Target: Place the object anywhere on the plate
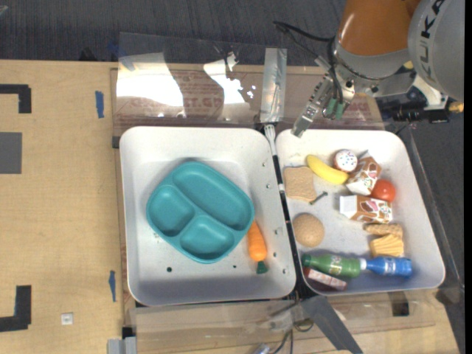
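Table (pixel 59 198): tan board surface carrying two shallow white bins side by side.
Left bin (pixel 140 271): holds the plate and one stray toy.
Plate (pixel 199 211): teal, three compartments, lying flat near the bin's centre; all compartments bare. Any compartment serves as a drop spot; the large one at 1 o'clock of the plate is judged the roomiest target.
Carrot (pixel 256 245): orange toy with green stub, just off the plate at its 4 o'clock, against the bin's right wall. It sits beside the plate, not on it.
Right bin (pixel 424 220): crowded with toy food, the likely source of the object to be moved.
Bread slice (pixel 299 184): tan, at 9 o'clock of this bin, just beside the banana.
Cookie (pixel 309 230): round, brown, fairly clear of its neighbours; judged an easy pick.
Banana (pixel 327 169): yellow, at 11 o'clock of the bin.
Green bottle (pixel 333 265): lying flat at 6 o'clock, end to end with the blue bottle (pixel 389 267).
Clutter, 2 o'clock: tomato (pixel 383 191), small cartons and crackers packed close; a descent here risks nudging several.
Pincer (pixel 317 113): hanging above the right bin's far-left corner, at 11 o'clock, carrying nothing; whether spread or pressed together cannot be told.
Advice: descend straight over one isolated item, lift above the bin walls, then cross to the plate.
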